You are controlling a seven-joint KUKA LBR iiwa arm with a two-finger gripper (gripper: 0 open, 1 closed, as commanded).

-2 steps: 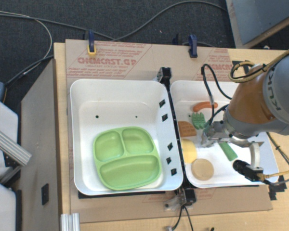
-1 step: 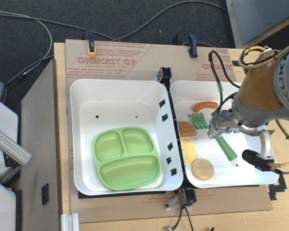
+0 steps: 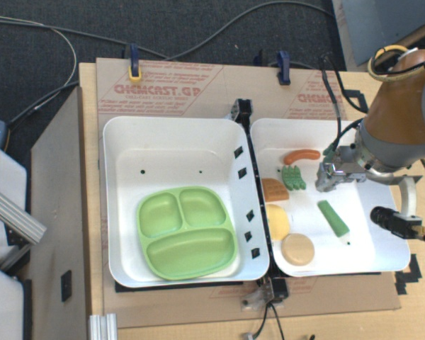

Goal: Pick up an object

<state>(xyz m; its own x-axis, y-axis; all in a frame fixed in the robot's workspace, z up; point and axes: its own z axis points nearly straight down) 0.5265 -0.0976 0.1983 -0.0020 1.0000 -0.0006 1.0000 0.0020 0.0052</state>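
Over the right bin (image 3: pixel 382 261) my gripper (image 3: pixel 331 178) hovers among the play food, beside the small green bunch (image 3: pixel 293 178) and sausage (image 3: pixel 302 156); I cannot tell how its jaws stand. Nothing looks lifted: the green stick (image 3: pixel 333 217), round bun (image 3: pixel 297 249) and yellow piece (image 3: pixel 277 220) lie on the floor, so I judge the pick undone.

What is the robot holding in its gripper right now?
Nothing that shows. The gripper hangs over the right bin, between the green toy and the green stick, with no object in it.
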